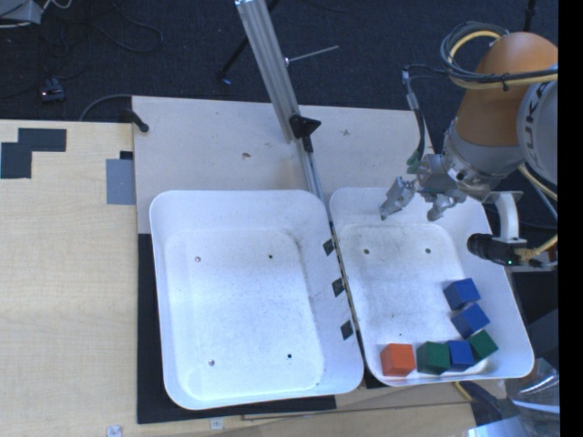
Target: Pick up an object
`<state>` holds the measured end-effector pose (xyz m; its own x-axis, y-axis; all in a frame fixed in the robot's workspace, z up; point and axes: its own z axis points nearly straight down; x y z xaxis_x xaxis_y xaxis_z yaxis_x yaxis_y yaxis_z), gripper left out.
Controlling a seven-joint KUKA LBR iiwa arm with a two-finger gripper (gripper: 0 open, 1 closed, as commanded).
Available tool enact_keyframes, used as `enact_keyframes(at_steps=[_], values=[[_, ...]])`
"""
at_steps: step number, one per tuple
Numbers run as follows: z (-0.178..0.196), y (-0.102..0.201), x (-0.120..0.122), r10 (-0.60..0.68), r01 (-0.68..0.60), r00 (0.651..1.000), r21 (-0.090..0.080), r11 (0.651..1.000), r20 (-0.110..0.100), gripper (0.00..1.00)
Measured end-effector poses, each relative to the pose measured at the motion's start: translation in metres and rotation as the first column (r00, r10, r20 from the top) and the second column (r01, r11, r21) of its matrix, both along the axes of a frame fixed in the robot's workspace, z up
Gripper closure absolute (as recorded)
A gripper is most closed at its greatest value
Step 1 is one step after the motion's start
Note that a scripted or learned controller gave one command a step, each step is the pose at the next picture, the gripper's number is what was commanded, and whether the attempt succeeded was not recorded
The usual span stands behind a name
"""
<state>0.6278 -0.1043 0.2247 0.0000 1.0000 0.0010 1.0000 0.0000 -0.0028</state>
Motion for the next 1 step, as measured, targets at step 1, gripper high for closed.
enact_keyframes(at_steps=[1], values=[[-0.1378, -0.0728, 0.0015, -0.004, 0.004, 1.000, 0.000, 1.000, -0.002, 0.00]])
